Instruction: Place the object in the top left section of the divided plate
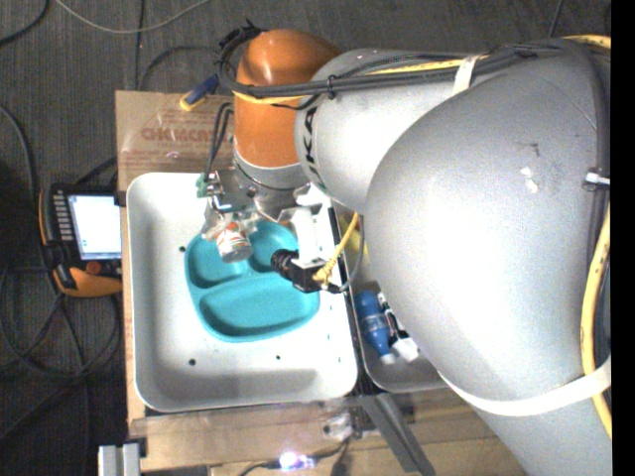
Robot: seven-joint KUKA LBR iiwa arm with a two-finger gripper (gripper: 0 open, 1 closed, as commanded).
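A teal divided plate [260, 305] lies in the left white bin [159, 296]. Its large section faces the near side and two smaller sections lie toward the far side. My gripper [230, 234] hangs over the far left small section, under the orange band of the arm. A small white and orange object [231, 243] sits at the gripper's tip, just above or in that section. The arm hides the far right section and part of the plate's rim.
The right bin [392, 360] holds a blue bottle-like object [374, 327], mostly covered by the arm. A cardboard sheet [164, 132] lies beyond the left bin. A handheld pendant [84, 236] rests left of the bench.
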